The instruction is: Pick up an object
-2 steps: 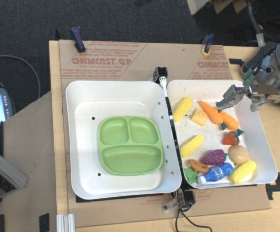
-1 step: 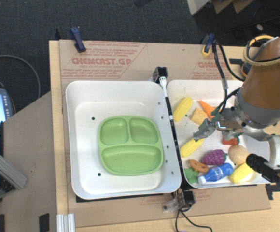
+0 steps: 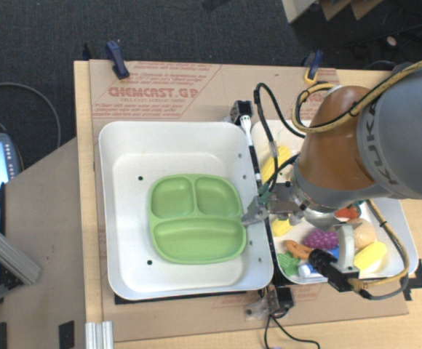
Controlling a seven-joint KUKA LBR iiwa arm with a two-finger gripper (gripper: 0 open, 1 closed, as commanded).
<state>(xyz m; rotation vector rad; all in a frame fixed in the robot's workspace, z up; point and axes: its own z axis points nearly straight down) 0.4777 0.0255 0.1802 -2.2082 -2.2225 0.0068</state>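
Observation:
My gripper [image 3: 257, 211] hangs low over the wall between the two bins, just right of the green divided plate [image 3: 196, 219] that lies in the left bin [image 3: 120, 195]. Nothing shows between its tips. The arm's orange band and grey body cover most of the right bin [image 3: 407, 247]. Around the arm I see toy food in that bin: a yellow piece [image 3: 276, 161] at the back, purple grapes [image 3: 321, 238], an orange carrot [image 3: 296, 249], a yellow lemon [image 3: 372, 255] and a red piece [image 3: 350, 213].
The bins rest on a cardboard sheet [image 3: 153, 89] held by blue clamps [image 3: 116, 57] at the back. Black and yellow cables [image 3: 268, 122] loop from the wrist over the right bin's rear. A pale round piece [image 3: 364, 233] sits near the lemon.

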